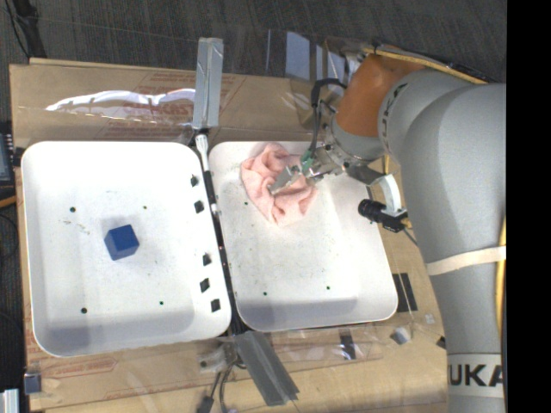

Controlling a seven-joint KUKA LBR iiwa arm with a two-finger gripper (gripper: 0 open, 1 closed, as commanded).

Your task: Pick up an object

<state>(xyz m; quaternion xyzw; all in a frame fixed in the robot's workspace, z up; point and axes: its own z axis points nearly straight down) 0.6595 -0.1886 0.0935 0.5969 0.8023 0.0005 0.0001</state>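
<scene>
The worktop (112,93) was covered in brown cardboard and carried two shallow white bins side by side on a dark floor. The left bin (52,231) held a small blue cube (121,241) near its centre. The right bin (344,265) held a crumpled pink cloth (269,175) at its far end, close to the divider between the bins.

The step in hand appeared to be the grasp itself. The hand (291,177) sat on top of the cloth, its metal tips down in the folds. Whether the tips were clenched on fabric or released could not be told at this angle.

The next move would call for a firm closure on a fold, then a straight lift clear of the bin wall. Loose cloth may slip from a shallow pinch.

The arm (430,162) reached in from the right, its orange band (366,89) above the wrist, which was angled down and left over the bin's far edge.
</scene>
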